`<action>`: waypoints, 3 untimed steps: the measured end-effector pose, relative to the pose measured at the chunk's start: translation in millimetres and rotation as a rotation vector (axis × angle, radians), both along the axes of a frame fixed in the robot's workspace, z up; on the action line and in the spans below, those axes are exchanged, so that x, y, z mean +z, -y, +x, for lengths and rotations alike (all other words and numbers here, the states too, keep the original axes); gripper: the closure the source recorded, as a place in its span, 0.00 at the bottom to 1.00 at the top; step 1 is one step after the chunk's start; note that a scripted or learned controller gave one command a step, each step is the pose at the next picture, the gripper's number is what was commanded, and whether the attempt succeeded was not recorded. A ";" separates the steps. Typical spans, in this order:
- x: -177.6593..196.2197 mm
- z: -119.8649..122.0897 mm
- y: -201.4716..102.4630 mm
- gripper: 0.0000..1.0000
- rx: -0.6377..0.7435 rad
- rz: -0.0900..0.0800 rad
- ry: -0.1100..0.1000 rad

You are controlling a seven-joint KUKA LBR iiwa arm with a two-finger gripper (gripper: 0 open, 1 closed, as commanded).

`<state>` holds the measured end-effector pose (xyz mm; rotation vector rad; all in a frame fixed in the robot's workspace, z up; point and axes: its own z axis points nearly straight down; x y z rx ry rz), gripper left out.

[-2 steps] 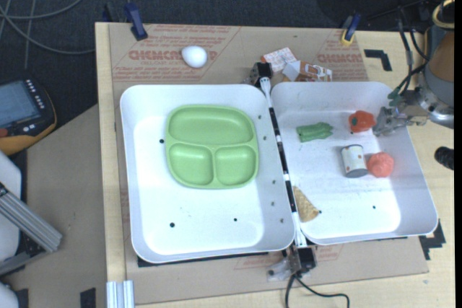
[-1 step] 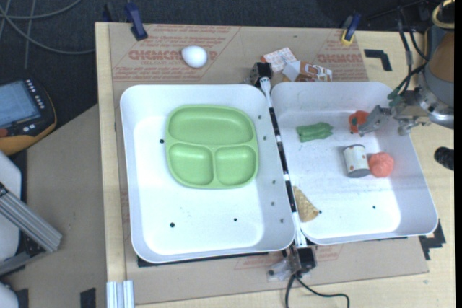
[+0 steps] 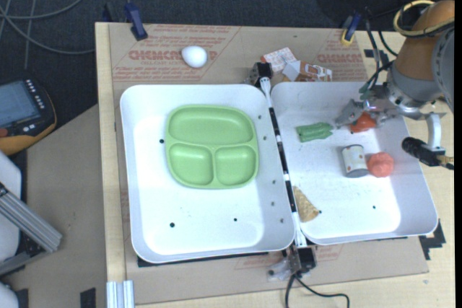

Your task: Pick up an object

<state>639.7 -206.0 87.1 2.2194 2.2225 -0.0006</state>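
Hovering low in the right bin [image 3: 404, 216]: hand [image 3: 359, 114] beside an orange-red object [image 3: 363, 123] | grip state: cannot tell | green object [image 3: 313, 131] just left | grey cylinder [image 3: 353, 160] touching red ball [image 3: 380, 164] | green divided plate [image 3: 212, 146] in left bin [image 3: 144, 177]

A wooden bench [image 3: 108, 155] topped with a printed cardboard sheet [image 3: 216, 47] carried two shallow white bins side by side. The left bin [image 3: 144, 227] and the right bin [image 3: 404, 220] touched along their inner edges. On the cardboard, beyond the left bin, lay a small white egg-shaped object [image 3: 193, 55]. Farther right, behind the seam between the bins, sat some crumpled wrappers [image 3: 292, 66]. Two blue clamps [image 3: 135, 20] gripped the far edge of the bench.
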 end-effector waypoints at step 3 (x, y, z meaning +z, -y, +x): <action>139.3 -33.6 -140.4 1.00 0.000 0.002 -0.002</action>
